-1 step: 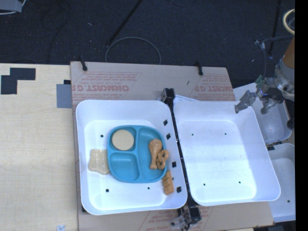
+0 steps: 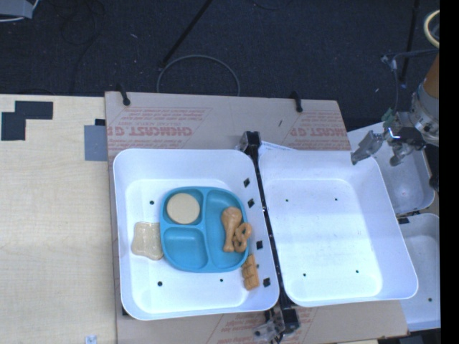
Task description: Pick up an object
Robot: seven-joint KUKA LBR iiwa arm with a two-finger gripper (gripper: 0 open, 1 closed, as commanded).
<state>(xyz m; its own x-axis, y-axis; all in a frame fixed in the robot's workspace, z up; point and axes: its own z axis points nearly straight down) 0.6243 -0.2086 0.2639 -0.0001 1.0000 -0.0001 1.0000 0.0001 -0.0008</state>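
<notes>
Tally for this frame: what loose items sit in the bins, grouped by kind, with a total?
Blue divided tray: 1
Round tan disc in the tray: 1
Tan pretzel-like twist in the tray: 1
Pale bread-like slab left of the tray: 1
Small brown chunk by the tray's right corner: 1
Total: 5, all in the left bin.

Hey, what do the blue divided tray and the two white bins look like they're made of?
Blue divided tray: looks like moulded plastic, smooth and slightly matte, judging by its even colour and rounded compartment walls. White bins, left bin and right bin: probably thin formed plastic, semi-glossy, with soft highlights and curved corners. The look alone can't rule out coated metal.
</notes>
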